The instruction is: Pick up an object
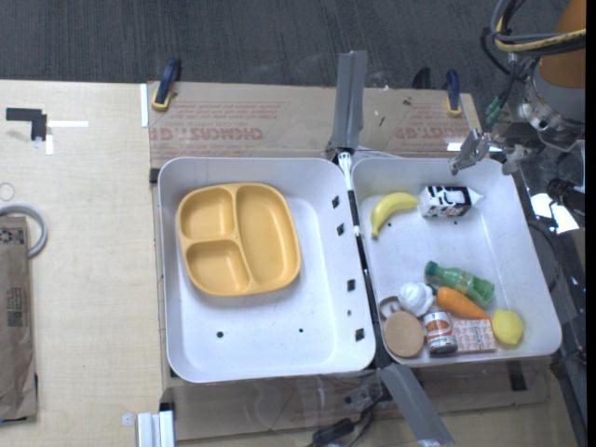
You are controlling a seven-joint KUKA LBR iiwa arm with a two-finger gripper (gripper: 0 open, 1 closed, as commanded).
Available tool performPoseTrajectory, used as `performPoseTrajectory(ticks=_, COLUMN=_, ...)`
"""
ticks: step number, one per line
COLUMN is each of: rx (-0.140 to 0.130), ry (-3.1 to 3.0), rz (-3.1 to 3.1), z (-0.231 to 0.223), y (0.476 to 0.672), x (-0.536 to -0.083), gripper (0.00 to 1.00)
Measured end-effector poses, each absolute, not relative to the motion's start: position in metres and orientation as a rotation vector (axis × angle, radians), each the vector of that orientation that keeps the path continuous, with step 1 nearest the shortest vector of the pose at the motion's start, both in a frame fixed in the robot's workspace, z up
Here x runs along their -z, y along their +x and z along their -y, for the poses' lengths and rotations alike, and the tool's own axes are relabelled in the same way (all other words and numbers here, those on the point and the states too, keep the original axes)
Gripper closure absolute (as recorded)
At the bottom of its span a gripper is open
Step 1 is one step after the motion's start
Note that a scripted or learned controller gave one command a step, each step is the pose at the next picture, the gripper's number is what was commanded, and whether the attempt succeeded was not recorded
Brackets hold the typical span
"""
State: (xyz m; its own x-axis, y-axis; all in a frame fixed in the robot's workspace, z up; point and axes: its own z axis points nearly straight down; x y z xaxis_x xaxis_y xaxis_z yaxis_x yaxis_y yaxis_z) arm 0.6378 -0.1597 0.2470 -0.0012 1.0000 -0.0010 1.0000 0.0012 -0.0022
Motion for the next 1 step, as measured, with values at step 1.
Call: performPoseTrajectory(ticks=1, rx=-0.002, ry=-2.253, rz=2.189, z=0.1574, y=0.5504, x=-0.0914, gripper=0.00)
